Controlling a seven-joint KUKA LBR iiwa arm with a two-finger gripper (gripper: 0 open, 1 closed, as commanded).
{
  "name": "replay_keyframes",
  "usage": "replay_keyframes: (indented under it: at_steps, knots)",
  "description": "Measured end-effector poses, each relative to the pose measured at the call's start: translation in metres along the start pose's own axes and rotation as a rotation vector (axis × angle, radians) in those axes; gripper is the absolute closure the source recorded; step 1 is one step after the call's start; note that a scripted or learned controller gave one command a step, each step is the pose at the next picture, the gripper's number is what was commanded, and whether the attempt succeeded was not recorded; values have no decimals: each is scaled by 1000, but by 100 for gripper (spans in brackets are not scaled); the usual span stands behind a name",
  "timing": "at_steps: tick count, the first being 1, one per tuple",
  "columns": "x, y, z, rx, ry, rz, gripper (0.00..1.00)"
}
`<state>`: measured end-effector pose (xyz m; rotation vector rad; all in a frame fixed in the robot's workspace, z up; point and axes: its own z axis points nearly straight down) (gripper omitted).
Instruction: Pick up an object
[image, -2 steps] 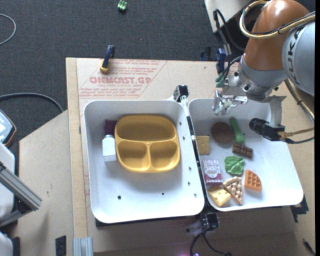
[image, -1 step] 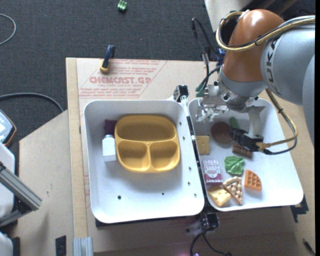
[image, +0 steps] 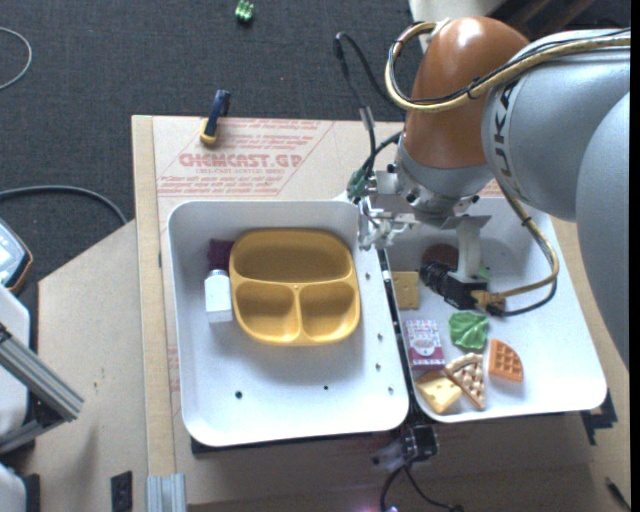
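Dark carpet surrounds your wooden bench, where the left bin (image: 185, 330) and the right bin (image: 565, 385) sit side by side. The gripper (image: 373, 230) hangs over the far end of the wall between them. Whether it is spread or clamped cannot be made out under the wrist, and nothing shows in its grasp, so treat the pick as not yet made.

Your likeliest target is the tan cracker square (image: 405, 290), just nearer than the gripper in the right bin and close to the dividing wall. Move right of that wall before descending, or one side will probably catch the rim. Come down straight and centre on the square, since it lies flat and offers little edge.

The red-and-white packet (image: 425, 342), green leaf (image: 468, 328), waffle (image: 505, 362), pizza slice (image: 468, 378) and cheese wedge (image: 438, 393) crowd the near end; the wedge looks thicker and may be easier to grip. In the left bin, the yellow divided plate (image: 293, 285) looks too wide, while the white bottle (image: 217, 296) lies touching its left edge.
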<state>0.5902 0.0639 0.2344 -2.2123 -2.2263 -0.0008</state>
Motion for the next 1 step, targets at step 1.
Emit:
replay_keyframes:
  at_steps: [1]
  knots:
    - [15,-1,5,3,-1,4,100]
